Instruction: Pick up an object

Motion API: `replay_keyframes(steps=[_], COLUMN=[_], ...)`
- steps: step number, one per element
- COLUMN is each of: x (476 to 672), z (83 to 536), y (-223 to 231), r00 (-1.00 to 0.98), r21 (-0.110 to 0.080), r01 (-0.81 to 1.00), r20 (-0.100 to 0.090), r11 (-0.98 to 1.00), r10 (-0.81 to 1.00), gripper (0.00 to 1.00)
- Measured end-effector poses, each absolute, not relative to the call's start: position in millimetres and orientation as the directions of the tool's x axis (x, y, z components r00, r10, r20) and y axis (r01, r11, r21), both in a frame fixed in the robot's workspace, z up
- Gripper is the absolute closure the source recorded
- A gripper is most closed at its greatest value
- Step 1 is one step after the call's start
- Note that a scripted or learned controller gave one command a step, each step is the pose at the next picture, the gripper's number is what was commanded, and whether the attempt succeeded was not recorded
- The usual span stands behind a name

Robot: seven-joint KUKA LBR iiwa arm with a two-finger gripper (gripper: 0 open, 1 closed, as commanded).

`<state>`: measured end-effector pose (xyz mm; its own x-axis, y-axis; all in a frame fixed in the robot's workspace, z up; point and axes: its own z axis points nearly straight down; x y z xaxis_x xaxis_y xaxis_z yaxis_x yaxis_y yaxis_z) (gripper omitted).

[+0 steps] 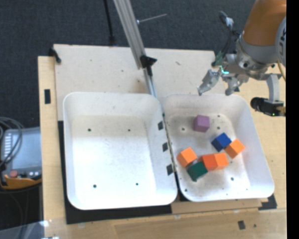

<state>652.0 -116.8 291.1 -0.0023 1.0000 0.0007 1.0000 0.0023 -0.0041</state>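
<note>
The pincer (220, 85) hangs wide and holds nothing above the right bin's (256, 148) 12 o'clock rim. Toward 6 o'clock sit a purple block (201, 123), blue block (221, 141), 3 orange blocks (215, 161) and green block (197, 171).

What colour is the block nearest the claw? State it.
Purple block, clearest in the camera view, below the claw.

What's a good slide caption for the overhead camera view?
Open gripper hovers above the right bin, which holds purple, blue, green and orange blocks.
</note>
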Motion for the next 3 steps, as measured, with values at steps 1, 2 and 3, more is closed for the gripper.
replay_keyframes(steps=[1,2,3], x=[652.6,653.9,649.2], z=[294.0,231.5,181.6], y=[-117.0,-114.6,-107.4], r00=[-0.004,0.000,0.001], r21=[0.000,-0.006,-0.005], r01=[1.000,1.000,1.000], r20=[-0.001,-0.002,-0.002], r11=[0.004,0.000,-0.001], r10=[1.000,1.000,1.000], gripper=[0.00,0.00,0.00])
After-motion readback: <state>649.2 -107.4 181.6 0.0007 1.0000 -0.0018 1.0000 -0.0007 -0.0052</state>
